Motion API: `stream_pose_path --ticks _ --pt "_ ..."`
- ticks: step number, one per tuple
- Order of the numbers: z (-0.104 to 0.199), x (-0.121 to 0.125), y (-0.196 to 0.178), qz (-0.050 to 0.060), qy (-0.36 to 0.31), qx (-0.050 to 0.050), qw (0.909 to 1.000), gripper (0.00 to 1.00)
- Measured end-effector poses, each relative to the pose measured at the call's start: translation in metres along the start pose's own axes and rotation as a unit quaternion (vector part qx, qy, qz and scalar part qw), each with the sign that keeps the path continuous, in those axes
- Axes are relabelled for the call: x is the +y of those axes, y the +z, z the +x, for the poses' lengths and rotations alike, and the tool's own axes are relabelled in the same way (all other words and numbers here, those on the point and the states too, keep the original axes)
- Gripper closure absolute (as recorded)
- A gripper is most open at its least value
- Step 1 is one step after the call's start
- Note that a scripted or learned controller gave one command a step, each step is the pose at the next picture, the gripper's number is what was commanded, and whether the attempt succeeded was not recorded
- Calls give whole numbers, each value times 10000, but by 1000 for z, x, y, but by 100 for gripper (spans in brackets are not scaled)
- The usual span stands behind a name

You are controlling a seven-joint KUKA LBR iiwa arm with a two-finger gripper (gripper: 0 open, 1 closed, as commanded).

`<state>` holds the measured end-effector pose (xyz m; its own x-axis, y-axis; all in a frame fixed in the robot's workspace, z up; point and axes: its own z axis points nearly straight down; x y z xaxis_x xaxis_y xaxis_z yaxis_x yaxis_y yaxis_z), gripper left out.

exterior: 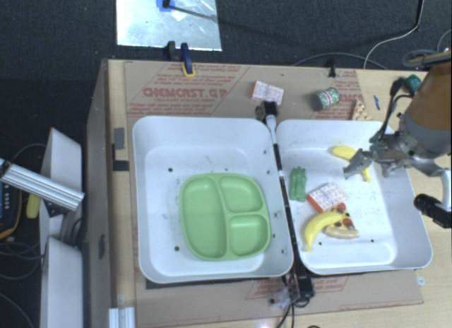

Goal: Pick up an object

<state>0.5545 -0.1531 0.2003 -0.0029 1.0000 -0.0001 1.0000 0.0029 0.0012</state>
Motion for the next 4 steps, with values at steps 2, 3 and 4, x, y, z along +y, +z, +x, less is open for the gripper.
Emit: stream_pose_path --ticks 2,3,4 --pt "15 -34 110 -91 5 -9 10000 0" --pt "-55 -66 102 -35 16 -23 10000 0" --pt "5 27 110 -80 -1 -10 10000 0"
